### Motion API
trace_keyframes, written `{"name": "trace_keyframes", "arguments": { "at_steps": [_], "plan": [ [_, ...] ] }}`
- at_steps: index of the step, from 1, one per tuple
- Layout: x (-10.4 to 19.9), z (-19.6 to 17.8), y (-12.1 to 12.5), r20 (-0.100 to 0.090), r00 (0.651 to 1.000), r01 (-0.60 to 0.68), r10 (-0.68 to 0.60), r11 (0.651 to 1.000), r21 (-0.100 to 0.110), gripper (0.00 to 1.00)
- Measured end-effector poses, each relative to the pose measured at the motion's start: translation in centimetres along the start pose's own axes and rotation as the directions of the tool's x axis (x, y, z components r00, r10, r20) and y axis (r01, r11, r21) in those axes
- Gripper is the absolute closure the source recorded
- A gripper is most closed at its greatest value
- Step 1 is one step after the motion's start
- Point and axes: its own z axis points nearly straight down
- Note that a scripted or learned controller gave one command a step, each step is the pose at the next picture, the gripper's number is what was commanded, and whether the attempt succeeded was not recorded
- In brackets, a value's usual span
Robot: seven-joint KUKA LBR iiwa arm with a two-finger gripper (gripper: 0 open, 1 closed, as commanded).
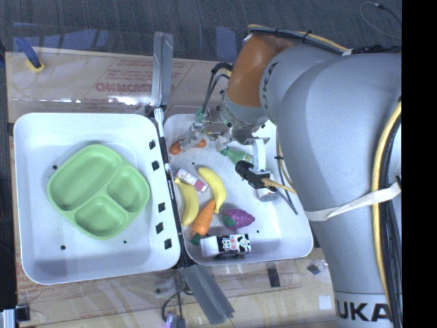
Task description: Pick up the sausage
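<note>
Left bin (41,251): a shallow white tray with rounded corners; inside it lies one light green divided plate (99,190), set at a slant, with one large section and two smaller ones.

Right bin (290,241): a second shallow white tray, just beside the first and holding a scatter of toy foods; the arm covers much of its upper right part.

Sausage (187,143): a small orange-red piece near the right bin's top left corner, lying flat on the bin floor, just below and left of the gripper.

Bananas: two yellow ones in the middle of the right bin, a longer one (188,202) near the left wall and a shorter curved one (214,186) to its right.

Wrapped packet (190,179): a small pink and white item between the tops of the two bananas.

Carrot (203,219): orange with a green tip, slanting below the bananas.

Purple fruit (237,217): a bumpy cluster just right of the carrot.

Milk carton (233,244): black and white cow pattern, lying on its side by the front wall.

Green item (237,155): small, near the gripper, partly hidden.

Gripper (208,127): low over the bin's top edge, at the end of the grey arm with its orange band; nothing is visibly between its fingers, and whether they are spread or pressed together cannot be told.
</note>
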Motion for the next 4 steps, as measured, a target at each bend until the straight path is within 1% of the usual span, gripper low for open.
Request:
{"name": "trace_keyframes", "arguments": {
  "at_steps": [1, 2, 3, 4],
  "plan": [
    [0.0, 0.8, 0.0, 0.001, 1.0, 0.016, -0.016, 1.0, -0.002, 0.0],
    [0.2, -0.2, 0.1, 0.0, 1.0, 0.021, -0.021, 1.0, -0.003, 1.0],
    [0.3, -1.3, 0.1, 0.0, 1.0, 0.025, -0.025, 1.0, -0.002, 1.0],
    [-5.5, 1.0, 0.0, 0.001, 0.992, 0.124, -0.124, 0.992, -0.005, 1.0]
  ]
}}
